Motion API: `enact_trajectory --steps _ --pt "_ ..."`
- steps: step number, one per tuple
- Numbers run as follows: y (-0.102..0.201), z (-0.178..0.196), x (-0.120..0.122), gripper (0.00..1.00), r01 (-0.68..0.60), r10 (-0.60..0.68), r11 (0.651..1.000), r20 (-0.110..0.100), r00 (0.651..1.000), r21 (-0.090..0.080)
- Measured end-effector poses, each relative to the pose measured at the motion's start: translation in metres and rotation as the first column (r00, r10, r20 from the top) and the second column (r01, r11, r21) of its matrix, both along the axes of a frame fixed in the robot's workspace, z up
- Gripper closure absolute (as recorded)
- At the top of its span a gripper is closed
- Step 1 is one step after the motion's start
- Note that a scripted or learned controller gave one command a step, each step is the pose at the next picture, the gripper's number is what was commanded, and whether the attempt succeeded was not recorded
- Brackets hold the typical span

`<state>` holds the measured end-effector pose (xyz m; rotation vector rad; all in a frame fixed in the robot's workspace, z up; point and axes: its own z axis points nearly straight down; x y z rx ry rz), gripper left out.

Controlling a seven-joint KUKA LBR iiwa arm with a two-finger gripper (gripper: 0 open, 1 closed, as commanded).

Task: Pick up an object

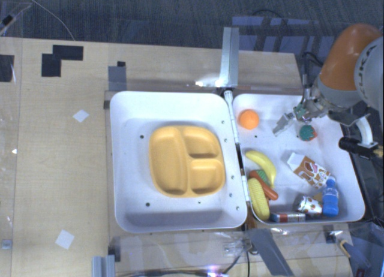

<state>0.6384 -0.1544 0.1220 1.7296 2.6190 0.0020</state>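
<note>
Camera view, slanting down on two shallow white bins. Left white bin (126, 168): holds a yellow three-compartment plastic tray (186, 160). Right white bin (354, 207): holds a small orange ball (248, 119), yellow toy banana (263, 165), yellow toy corn cob (258, 195), orange toy carrot (265, 187), white printed carton (308, 170), blue plastic bottle (330, 199), small green round object (308, 132). Two-finger gripper (294, 119): low over the right bin's far half, jaws spread apart, gripping nothing, just beside the green object.

Overhead light was even and bright. Glare marked the metal post (230, 60), and soft shadows lined the left bin (123, 150). Focus was slightly soft.
</note>
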Motion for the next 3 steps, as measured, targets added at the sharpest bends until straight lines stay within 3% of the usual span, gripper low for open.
enact_trajectory --steps 1,2,3 --pt "-0.034 0.005 0.017 0.00 0.240 -0.240 0.971 -0.001 0.971 0.000" --pt "-0.051 -0.035 -0.045 0.00 0.146 -0.146 0.989 0.005 0.989 0.000" --pt "-0.051 -0.023 -0.043 1.00 0.142 -0.142 0.990 0.011 0.990 -0.001"
